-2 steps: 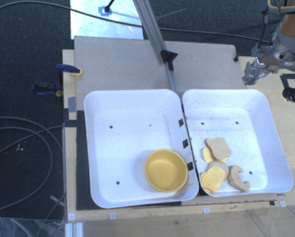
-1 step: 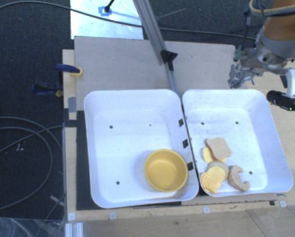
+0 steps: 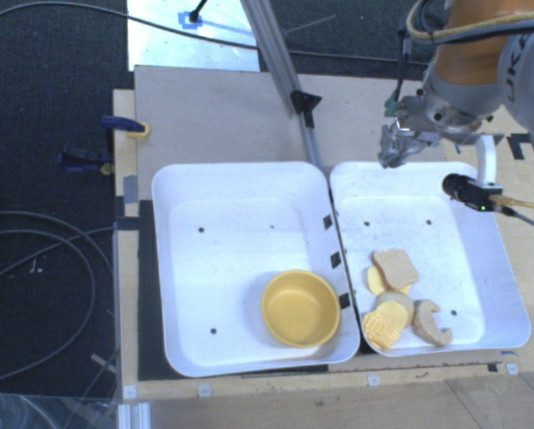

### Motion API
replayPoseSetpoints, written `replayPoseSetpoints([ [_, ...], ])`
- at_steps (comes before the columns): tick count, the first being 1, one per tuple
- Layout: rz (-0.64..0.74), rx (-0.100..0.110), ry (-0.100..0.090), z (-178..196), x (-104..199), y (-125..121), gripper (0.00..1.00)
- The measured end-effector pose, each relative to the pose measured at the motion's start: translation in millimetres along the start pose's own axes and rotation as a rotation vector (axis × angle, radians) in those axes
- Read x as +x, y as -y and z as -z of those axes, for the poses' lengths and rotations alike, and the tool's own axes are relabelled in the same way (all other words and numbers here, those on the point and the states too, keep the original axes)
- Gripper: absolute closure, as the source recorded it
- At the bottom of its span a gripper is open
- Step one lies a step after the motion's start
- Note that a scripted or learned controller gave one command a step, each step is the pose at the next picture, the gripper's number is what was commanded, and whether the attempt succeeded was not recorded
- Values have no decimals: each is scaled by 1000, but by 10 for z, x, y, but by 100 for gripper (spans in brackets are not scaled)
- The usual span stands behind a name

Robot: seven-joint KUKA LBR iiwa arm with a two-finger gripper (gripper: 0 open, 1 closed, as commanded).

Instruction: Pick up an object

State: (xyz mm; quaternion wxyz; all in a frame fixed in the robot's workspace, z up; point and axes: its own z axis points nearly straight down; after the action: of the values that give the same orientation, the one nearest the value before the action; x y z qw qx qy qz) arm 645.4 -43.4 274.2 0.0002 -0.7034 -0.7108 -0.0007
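Two white bins on desk (image 3: 249,114); arm in from right, jaws (image 3: 394,153) above far rim of right bin.

Jaws: spread or pressed together, can't tell; nothing seen between them. Left bin (image 3: 186,231): yellow bowl (image 3: 300,307), upright, near-right corner. Right bin (image 3: 481,275): 4 food pcs clustered near-left — toast slice (image 3: 397,268), yellow round pc (image 3: 375,281) touching its left edge, ridged yellow pc (image 3: 386,325) below, tan bitten pc (image 3: 429,322) just beside that. Cluster well apart from jaws.

Arm (image 3: 490,34) cut off top/right; hand (image 3: 397,150) blurred.
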Motion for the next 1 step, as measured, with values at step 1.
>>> replayPoseSetpoints([
  [1, -1, 2, 0, -115, 454, 274, 100],
])
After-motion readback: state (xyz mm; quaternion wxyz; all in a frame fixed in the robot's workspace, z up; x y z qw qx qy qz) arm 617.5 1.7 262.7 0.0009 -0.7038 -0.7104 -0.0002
